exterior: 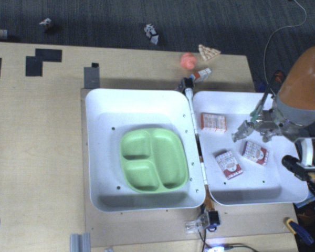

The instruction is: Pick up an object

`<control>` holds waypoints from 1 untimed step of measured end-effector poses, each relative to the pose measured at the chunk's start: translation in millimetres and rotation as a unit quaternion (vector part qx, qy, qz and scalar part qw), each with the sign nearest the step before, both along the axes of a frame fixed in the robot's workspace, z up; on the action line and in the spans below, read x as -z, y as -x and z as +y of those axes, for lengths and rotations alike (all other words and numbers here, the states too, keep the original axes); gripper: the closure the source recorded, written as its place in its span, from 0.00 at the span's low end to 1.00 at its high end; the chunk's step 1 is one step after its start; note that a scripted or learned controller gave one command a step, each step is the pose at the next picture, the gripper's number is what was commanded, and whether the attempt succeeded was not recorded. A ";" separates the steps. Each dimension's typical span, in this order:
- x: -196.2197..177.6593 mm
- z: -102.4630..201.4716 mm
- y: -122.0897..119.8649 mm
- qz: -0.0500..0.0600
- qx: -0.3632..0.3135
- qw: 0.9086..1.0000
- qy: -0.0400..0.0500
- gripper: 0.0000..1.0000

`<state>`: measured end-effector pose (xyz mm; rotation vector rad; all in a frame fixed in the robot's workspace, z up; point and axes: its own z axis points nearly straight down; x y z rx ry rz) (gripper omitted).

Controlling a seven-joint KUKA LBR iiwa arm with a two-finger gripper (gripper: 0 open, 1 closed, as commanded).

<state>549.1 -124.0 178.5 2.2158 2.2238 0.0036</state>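
**Arm over right bin, three small packets below**

Left to right: tan surface w/ two white bins side by side. Left bin holds a green divided plate. Right bin holds three small red-and-white packets: one upper left, one lower centre, one just right of it, print too small to read. The pincer hangs above the bin betw. the packets, fingers spread, nothing betw. them. Arm cut off at right edge. Small blurred bits lie behind the bins.
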 end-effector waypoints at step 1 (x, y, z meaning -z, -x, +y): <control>91.0 26.7 0.7 -0.004 -0.001 1.000 0.001 0.00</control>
